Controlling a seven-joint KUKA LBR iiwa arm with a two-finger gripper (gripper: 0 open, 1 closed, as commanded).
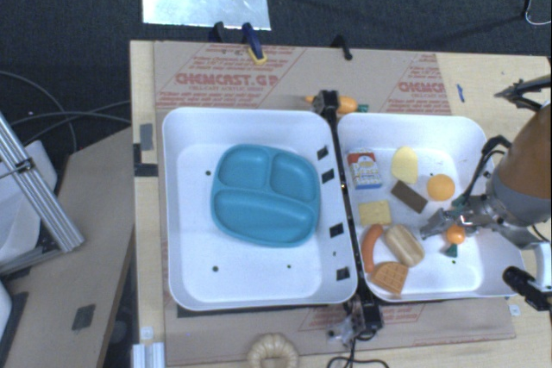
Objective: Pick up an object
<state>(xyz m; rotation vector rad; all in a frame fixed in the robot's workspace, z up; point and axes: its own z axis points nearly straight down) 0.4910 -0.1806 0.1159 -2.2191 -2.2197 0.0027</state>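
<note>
The right bin (pixel 470 132) holds several toy foods. These are a red and white carton (pixel 365 170), a yellow piece (pixel 404 163), an orange (pixel 441 186), a brown bar (pixel 410 196), a cheese square (pixel 374 213), a sausage (pixel 371 245), a bread roll (pixel 403 245) and a waffle (pixel 389 277). My gripper (pixel 444 226) reaches in from the right and hangs low over the bin's right half, just right of the bread roll. A small orange piece with a green tip (pixel 453 242) lies right beneath it, partly hidden.
The left bin (pixel 185 185) holds a blue divided plate (pixel 266 193). A black divider with clips (pixel 338 185) runs between the bins. The arm's grey and orange wrist (pixel 526 177) stands over the right bin's right wall. Cardboard (pixel 224 77) lies behind the bins.
</note>
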